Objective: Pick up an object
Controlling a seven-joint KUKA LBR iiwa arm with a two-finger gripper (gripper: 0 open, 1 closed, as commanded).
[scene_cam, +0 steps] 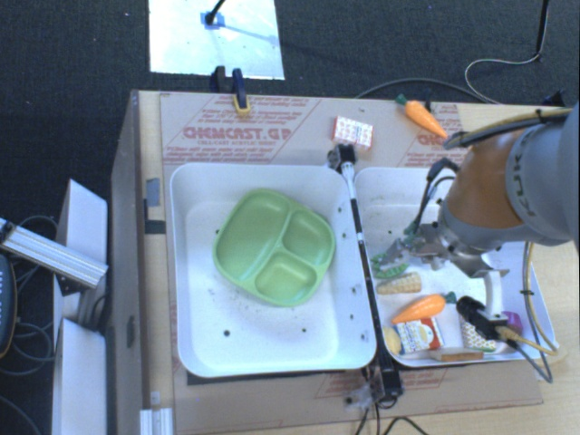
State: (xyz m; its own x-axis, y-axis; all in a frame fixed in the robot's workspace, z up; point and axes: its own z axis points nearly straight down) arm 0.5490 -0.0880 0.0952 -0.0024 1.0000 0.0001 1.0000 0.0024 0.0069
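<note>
The right bin (390, 188) holds several small things at its near end. A yellow corn cob (400, 285) lies beside an orange carrot (420, 308). A white and red packet (418, 335), a pale yellow round piece (391, 339), a patterned piece (475, 335) and a purple piece (511, 320) lie closer to the front wall. A dark green leafy piece (391, 263) sits just above the corn. My gripper (413, 244) hangs low over the bin's left half, right at the green piece. I cannot make out whether it touches the piece.
The left bin (204, 333) carries a green divided plate (275, 246), tilted in the middle. On the bench behind the bins lie a second carrot (424, 116) and a small white and red box (353, 132). A clamp (238, 91) grips the bench's far edge.
</note>
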